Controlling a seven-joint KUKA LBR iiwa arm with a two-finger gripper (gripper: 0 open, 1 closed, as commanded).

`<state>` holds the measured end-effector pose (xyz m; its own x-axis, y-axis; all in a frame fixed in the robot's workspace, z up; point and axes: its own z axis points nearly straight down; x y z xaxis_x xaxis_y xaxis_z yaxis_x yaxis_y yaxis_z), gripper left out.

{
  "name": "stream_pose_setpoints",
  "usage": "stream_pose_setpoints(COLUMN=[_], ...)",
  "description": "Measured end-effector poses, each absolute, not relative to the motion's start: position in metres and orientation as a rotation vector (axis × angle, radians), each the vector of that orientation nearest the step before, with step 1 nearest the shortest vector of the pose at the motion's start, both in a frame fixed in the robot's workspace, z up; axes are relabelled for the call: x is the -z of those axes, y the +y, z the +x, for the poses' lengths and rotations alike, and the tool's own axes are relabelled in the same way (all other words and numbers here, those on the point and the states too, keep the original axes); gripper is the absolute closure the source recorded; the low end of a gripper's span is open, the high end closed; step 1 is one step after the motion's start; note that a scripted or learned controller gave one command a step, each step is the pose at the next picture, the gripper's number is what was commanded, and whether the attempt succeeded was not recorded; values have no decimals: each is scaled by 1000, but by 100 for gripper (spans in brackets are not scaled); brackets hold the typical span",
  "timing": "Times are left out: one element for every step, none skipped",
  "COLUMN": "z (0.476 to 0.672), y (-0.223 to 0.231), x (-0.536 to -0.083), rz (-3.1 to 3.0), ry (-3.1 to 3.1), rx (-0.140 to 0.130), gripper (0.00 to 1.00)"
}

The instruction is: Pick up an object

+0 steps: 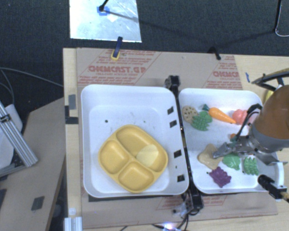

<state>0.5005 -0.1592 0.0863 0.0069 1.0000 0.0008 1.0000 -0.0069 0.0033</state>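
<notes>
Dark carpet surrounds a bench point(149, 64) faced with printed brown board, carrying two shallow white bins side by side.

The gripper point(225, 149) is low in the right bin point(216, 94), near that bin's middle, its dark fingers pointing toward the divider and resting at the edge of a tan flat piece point(208, 156). Whether the fingers are spread or closed cannot be told from this angle, and nothing is seen held between them.

The tan flat piece lies toward the near left corner of the right bin. It is judged a small, light, stiff plastic toy; being thin, it would best be pinched across its narrow width, and may slide on the smooth floor.

Just beside the gripper, toward the near edge: two green leafy pieces point(232, 161) and one purple cluster point(220, 176). Toward the far edge: one further green piece point(201, 121), one speckled biscuit-like disc point(188, 112), one orange carrot point(220, 114), one pink piece point(239, 115). Count: eight toys, all judged light and rigid.

The left bin point(130, 97) holds one yellow divided tray point(131, 158) of three compartments.
</notes>
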Motion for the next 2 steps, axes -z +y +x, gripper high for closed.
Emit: stream_pose_setpoints(z=[537, 488], y=[-168, -140], x=[-87, -87], rz=[2213, 2218], ry=[2224, 2215], rx=[-5, -8], gripper=[0, 0])
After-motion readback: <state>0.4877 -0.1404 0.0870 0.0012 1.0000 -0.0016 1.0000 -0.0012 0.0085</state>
